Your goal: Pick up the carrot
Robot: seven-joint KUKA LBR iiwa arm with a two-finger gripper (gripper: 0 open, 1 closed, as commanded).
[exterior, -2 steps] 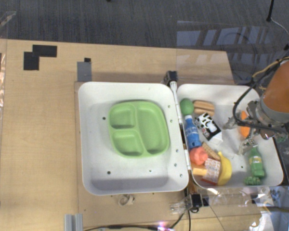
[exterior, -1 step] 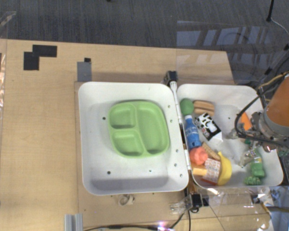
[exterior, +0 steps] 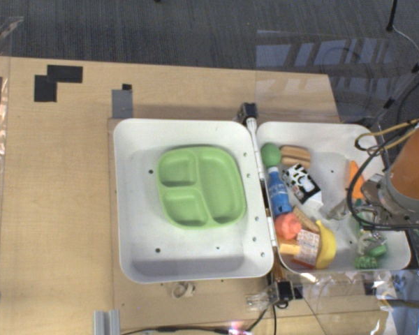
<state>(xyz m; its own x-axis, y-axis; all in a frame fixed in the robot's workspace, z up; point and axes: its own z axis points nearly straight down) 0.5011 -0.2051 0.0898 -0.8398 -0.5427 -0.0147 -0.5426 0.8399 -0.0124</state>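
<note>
The carrot (exterior: 353, 174) is an orange piece with a bit of green at its lower end. It lies near the right side of the right bin (exterior: 314, 132). The arm comes in from the right, and its orange band (exterior: 413, 165) hangs over the bin's right edge. My gripper (exterior: 372, 218) points down into the bin just below and to the right of the carrot, close beside it. The wrist and its cables hide most of the gripper. Nothing can be seen held in it.
The left bin (exterior: 136, 187) holds a green divided plate (exterior: 199, 186). In the right bin lie a green ball (exterior: 270, 153), a blue bottle (exterior: 278, 195), a black-and-white toy (exterior: 303, 182), a banana (exterior: 327, 246) and a green broccoli piece (exterior: 371, 257).
</note>
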